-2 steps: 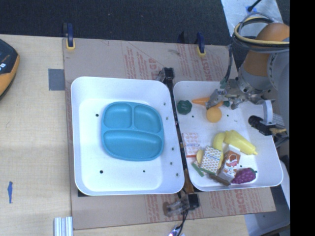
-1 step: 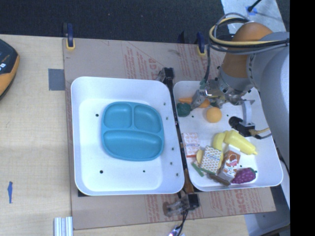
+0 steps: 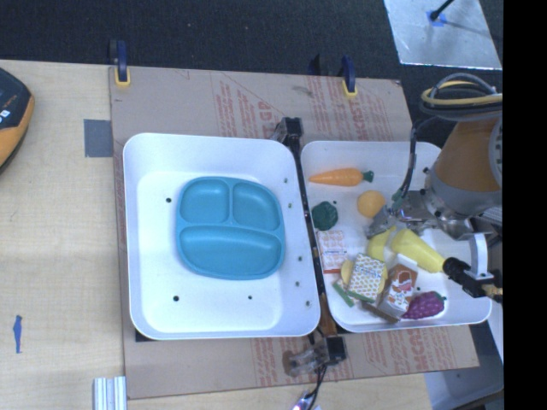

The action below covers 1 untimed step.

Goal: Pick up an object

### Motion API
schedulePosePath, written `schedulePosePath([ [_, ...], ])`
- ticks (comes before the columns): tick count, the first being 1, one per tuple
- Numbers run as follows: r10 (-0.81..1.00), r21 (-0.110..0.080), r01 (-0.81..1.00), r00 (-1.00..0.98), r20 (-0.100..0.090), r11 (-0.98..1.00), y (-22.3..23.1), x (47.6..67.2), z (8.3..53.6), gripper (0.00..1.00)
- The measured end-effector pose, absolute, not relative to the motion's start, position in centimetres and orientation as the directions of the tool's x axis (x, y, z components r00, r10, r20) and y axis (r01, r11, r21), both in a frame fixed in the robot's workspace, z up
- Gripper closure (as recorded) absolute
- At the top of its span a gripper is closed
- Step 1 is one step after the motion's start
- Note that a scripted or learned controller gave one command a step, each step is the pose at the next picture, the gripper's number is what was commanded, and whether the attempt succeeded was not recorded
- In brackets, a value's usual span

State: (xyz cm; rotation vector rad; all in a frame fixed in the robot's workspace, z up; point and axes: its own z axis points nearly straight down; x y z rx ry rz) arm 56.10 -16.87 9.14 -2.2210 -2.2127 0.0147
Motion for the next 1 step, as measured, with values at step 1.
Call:
schedulePosePath([
  [1, 1.000, 0.001, 1.000, -0.010, 0.000, 0.010, -12.63, 61.56, 9.24, 0.00],
])
